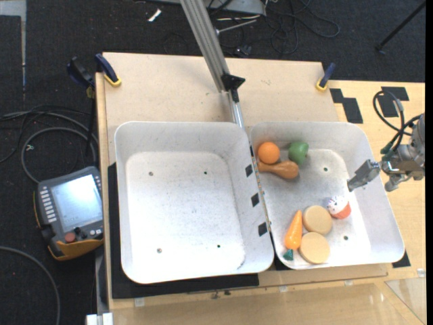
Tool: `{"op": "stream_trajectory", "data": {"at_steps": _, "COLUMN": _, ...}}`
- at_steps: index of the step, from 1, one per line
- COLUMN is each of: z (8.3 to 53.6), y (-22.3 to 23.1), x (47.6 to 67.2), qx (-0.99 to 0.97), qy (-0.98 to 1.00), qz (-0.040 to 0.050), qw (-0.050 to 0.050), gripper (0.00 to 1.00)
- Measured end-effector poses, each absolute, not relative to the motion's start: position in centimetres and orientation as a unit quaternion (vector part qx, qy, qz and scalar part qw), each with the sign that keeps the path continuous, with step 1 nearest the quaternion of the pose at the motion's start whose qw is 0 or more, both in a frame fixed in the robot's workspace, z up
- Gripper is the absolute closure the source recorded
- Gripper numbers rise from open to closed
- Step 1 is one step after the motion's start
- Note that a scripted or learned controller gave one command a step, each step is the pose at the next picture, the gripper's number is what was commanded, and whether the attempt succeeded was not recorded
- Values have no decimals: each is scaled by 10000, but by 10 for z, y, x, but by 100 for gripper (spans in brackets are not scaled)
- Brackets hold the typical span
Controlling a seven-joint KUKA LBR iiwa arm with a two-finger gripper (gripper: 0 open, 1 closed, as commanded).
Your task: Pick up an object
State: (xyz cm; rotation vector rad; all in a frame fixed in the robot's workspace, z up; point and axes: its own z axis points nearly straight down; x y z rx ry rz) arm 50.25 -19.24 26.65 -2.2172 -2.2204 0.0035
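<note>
From where I stand, the gripper [379, 172] hangs over the right bin's [362, 141] far right side with its jaws spread and holding nothing, while an orange ball [268, 152], green piece [298, 152], carrot [293, 230] and two tan discs [315, 234] lie inside.

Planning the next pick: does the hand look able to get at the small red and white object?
Probably yes. The hand hovers just above-right of the red and white object, with bare bin floor between them.
</note>
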Motion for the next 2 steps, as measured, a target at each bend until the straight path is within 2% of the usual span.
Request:
{"op": "stream_trajectory", "data": {"at_steps": 1, "z": 269, "y": -192, "x": 503, "qx": -7068, "qy": -7074, "qz": 0, "qw": -2, "gripper": 0}}
{"op": "stream_trajectory", "data": {"at_steps": 2, "z": 223, "y": -185, "x": 502, "qx": -7071, "qy": -7071, "qz": 10, "qw": 20, "gripper": 0}}
